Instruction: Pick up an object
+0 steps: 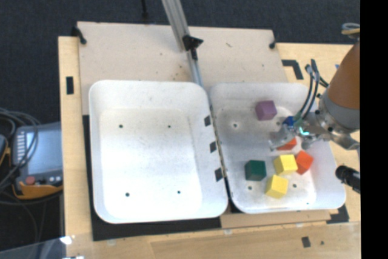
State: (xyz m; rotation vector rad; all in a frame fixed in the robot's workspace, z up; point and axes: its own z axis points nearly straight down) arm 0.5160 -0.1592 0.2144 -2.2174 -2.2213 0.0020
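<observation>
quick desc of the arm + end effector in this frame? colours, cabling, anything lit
The arm shows a broad orange band over a grey wrist section. Dark cables loop along its left side. The gripper is light grey metal with a small blue-green glow near its mount.

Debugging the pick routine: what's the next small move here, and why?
Probably lower the tool a little more onto the red piece beneath it. It hovers in the right bin, and that piece looks like the closest target; the yellow block and orange block sit close by, so a straight descent seems safest.
</observation>
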